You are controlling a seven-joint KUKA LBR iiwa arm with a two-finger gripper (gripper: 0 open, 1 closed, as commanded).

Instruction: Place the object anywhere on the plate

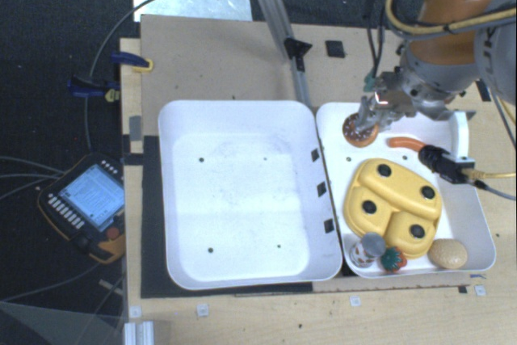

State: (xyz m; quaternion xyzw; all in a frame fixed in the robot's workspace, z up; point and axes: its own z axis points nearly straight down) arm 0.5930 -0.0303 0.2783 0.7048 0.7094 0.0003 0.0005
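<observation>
**Placement not yet made: object off the plate**

The brown disc lies in the right bin, near its upper left corner and just above the yellow sectioned plate. It is close to the plate's top rim but not on it. In my judgement the set-down remains to be done, and whether a secure pickup has been made is unconfirmed.

The disc looks round from above, so no long axis or heading can be read. It appears to lie roughly flat.

The gripper stands directly over the disc, at or touching its upper right edge. I cannot tell whether the tool is spread or closed, nor whether it has the disc.

An orange carrot-like piece lies just right of the disc. A tan potato-like piece sits at the bin's lower right.
</observation>
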